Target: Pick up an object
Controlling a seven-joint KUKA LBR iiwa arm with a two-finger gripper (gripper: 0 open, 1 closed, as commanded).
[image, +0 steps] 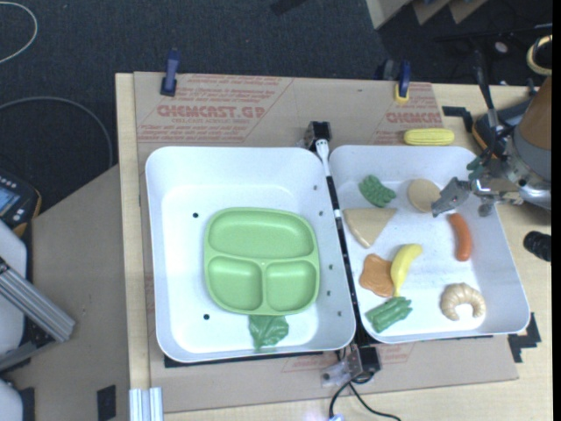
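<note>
My gripper [465, 202] hangs over the upper right part of the right bin [508, 270], with its fingers spread open and nothing between them. Just below it lies an orange-red sausage [461, 237]. A tan round bread piece [423, 194] sits directly left of the fingertips. Further left are a green leafy piece [377, 191] and a cream wedge [366, 225]. Lower in the bin lie a yellow banana [403, 263] on an orange piece [377, 274], a green vegetable [388, 313] and a beige croissant [462, 301].
The left bin [166, 235] holds a green sectioned tray [260, 260] and a green lettuce leaf [268, 330] below it. A yellow corn cob [428, 136] lies on the bench behind the right bin. Blue clamps [169, 73] hold the board's far edge.
</note>
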